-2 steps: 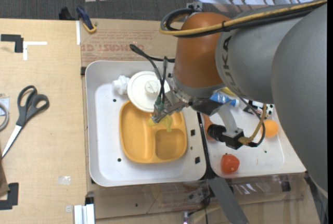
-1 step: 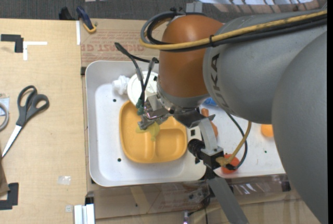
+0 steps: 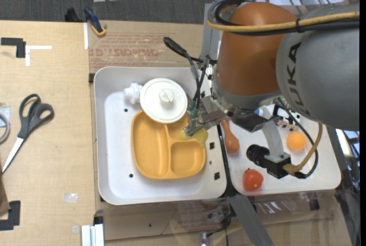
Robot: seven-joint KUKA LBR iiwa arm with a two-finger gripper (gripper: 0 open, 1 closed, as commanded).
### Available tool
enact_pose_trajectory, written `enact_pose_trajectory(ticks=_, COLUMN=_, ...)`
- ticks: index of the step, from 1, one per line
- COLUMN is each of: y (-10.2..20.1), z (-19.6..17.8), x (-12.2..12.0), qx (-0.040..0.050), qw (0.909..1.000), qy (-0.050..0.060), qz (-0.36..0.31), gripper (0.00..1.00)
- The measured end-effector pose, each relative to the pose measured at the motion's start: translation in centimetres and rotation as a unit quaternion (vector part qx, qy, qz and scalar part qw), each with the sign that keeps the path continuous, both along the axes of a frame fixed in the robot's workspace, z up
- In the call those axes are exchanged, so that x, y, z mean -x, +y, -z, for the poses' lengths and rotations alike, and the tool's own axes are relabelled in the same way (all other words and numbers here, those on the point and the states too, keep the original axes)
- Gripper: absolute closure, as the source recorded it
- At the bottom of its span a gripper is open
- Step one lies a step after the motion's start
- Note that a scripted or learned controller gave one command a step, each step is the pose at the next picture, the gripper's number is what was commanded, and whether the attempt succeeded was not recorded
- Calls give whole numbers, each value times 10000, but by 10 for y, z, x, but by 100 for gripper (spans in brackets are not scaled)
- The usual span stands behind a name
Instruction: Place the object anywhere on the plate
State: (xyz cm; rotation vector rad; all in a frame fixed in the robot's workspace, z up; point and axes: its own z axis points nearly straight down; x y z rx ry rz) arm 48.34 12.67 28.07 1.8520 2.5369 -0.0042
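A yellow divided plate (image 3: 163, 150) lies in the left white bin (image 3: 108, 142). My gripper (image 3: 194, 120) hangs over the plate's upper right rim, under the big orange and grey arm. A small yellow-green object (image 3: 197, 135) sits right below the gripper, at the plate's right edge. Whether it is held or resting on the rim is hidden by the gripper body. A round white lid-like dish (image 3: 164, 99) overlaps the plate's top edge.
A small white lump (image 3: 132, 92) lies left of the round dish. The right bin (image 3: 320, 182) holds a brown-orange elongated piece (image 3: 230, 137), an orange ball (image 3: 295, 141) and a red tomato-like object (image 3: 252, 179). Scissors (image 3: 26, 122) lie on the bench at left.
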Motion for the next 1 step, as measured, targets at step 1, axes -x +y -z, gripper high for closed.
enact_pose_trajectory(ticks=1, y=1, z=21, x=-71, qx=3, qw=9994, qy=7, qz=-333, gripper=100)
